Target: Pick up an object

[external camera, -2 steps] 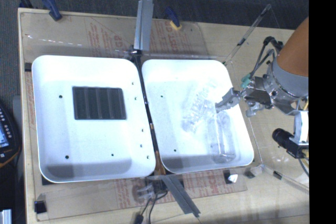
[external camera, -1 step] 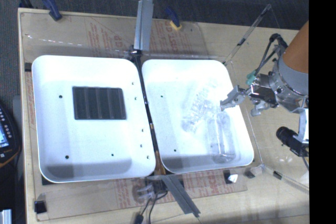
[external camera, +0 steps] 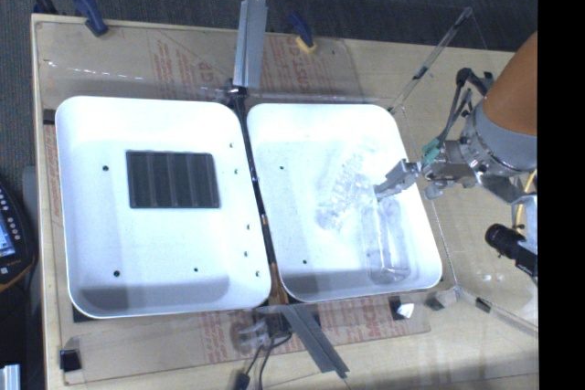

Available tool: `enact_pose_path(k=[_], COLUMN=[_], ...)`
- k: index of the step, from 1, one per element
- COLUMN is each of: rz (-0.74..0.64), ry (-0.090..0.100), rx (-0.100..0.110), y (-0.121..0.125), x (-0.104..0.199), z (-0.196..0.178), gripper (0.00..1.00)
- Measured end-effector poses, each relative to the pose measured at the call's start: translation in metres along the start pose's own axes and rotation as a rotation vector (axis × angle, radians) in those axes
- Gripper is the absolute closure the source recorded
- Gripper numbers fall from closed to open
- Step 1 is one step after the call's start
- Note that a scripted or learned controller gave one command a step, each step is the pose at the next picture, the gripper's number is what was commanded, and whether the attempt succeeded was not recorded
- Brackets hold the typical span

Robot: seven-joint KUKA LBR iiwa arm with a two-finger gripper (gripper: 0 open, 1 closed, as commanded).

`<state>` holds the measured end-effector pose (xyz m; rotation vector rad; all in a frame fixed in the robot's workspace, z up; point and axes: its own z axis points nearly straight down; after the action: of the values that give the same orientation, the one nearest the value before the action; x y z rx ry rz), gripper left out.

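Left bin (external camera: 82, 196): we see a dark ribbed rectangular panel (external camera: 173, 179) lying flat in its upper middle, a few small dark dots around it, nothing else loose in there.

Divider: a grey metal bar (external camera: 249, 39) runs down to the seam between the two bins; blue clamps (external camera: 91, 14) grip the far edge of the worktop (external camera: 366, 68).

Right bin (external camera: 283, 224): two clear plastic things, hard to read against the white floor. One is a crinkled transparent piece (external camera: 340, 187), perhaps a wrapper or moulded tray, lying mid-bin. Just to its right and nearer the front wall lies a clear bottle (external camera: 388, 242), on its side, long axis roughly front to back. The two seem to touch or nearly touch; we cannot tell which.

End effector (external camera: 395, 179): reaching in from the right, tip over the right bin at the upper end of the bottle, beside the crinkled piece. We cannot tell whether it is spread or pressed together, and nothing shows between its tips.

Step in hand, as we judge it: approach or descent onto the clear items, with no grasp confirmed. The next move calls for settling squarely over one item, likely the bottle, across its narrow width, then closing and lifting straight. Slick, see-through plastic may slip.
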<state>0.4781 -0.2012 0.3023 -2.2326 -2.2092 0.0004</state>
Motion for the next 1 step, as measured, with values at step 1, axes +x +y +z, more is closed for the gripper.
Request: enact_pose_path(k=[1], rz=[0.293], ry=[-0.001], rx=[0.000], y=[-0.0012], x=[-0.0066], z=[-0.0176], gripper=[0.00])
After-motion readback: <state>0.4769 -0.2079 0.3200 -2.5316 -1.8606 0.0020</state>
